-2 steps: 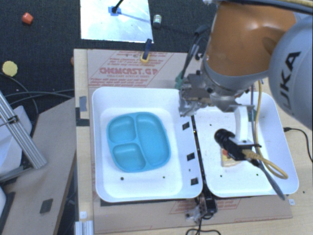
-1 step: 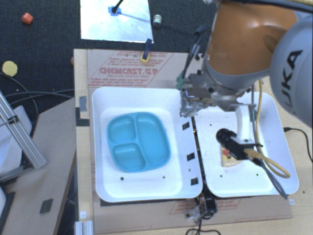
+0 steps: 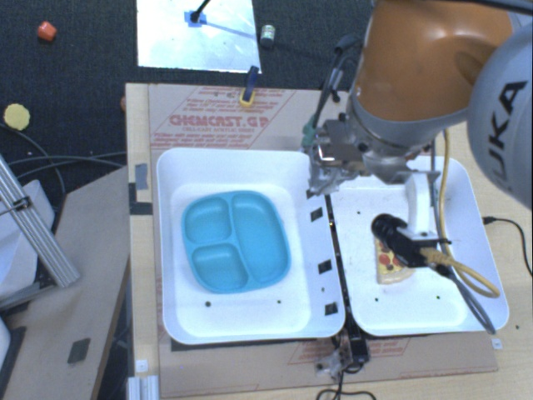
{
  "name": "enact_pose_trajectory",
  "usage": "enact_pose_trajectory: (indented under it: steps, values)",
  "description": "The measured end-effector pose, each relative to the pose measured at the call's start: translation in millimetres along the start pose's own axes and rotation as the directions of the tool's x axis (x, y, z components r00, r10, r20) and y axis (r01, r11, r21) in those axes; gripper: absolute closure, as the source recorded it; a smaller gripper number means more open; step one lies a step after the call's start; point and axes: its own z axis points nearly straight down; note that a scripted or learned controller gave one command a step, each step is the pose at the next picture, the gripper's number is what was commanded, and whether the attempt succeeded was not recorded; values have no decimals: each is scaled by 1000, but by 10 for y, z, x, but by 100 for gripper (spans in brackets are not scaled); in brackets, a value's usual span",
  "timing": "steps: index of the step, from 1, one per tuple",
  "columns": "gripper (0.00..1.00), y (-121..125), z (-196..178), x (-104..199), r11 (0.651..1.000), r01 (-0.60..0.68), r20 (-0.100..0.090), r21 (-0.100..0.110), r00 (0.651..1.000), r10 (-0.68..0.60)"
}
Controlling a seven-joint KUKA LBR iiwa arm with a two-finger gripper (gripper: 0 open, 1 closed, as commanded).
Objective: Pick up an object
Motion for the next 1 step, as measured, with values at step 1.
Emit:
enact_pose_trajectory:
  steps: [1]
  values:
    - [100,8,-106,1,1000,5,0,-2,1000,-5]
